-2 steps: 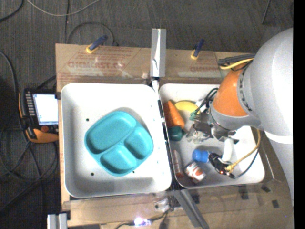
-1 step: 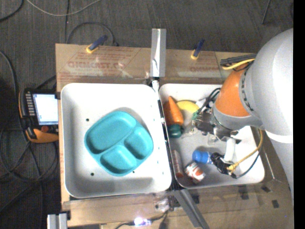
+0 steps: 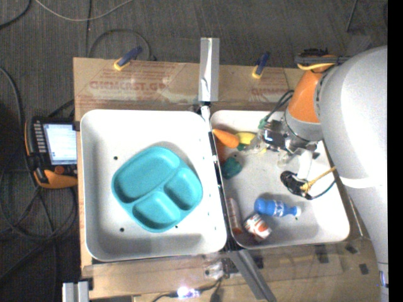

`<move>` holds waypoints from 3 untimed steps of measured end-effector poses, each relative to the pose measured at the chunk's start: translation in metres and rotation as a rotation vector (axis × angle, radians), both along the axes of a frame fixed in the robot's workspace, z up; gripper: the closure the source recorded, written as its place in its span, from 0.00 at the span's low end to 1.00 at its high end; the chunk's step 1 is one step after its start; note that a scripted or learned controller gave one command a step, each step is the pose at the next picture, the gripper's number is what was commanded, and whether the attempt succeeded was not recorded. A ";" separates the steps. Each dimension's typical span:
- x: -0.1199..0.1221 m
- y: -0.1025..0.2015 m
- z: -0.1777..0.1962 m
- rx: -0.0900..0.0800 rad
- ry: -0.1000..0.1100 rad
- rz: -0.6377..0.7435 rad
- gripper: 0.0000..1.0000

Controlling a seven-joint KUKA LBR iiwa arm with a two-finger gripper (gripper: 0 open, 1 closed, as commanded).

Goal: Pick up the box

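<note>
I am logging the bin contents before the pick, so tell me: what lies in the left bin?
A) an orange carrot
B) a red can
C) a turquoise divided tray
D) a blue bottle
C: the turquoise divided tray lies in the middle of the left bin, with three compartments facing up.

Brown bench — 2 white bins, left bin, right bin, side by side

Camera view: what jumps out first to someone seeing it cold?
The turquoise divided tray dominates, lying alone in the left bin. Next comes the grey arm with its orange band, reaching in from the right over the far end of the right bin. That bin holds a clutter of small things: an orange piece near the divider and a blue bottle towards the near edge.
</note>
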State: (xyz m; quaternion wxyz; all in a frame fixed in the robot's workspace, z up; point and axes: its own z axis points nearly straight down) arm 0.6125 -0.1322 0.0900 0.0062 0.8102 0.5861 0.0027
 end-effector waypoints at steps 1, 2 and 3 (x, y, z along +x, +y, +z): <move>0.008 -0.076 0.028 0.007 0.013 -0.062 0.00; -0.025 -0.061 0.000 0.003 0.001 -0.063 0.00; 0.004 -0.048 -0.001 0.003 0.005 -0.306 0.00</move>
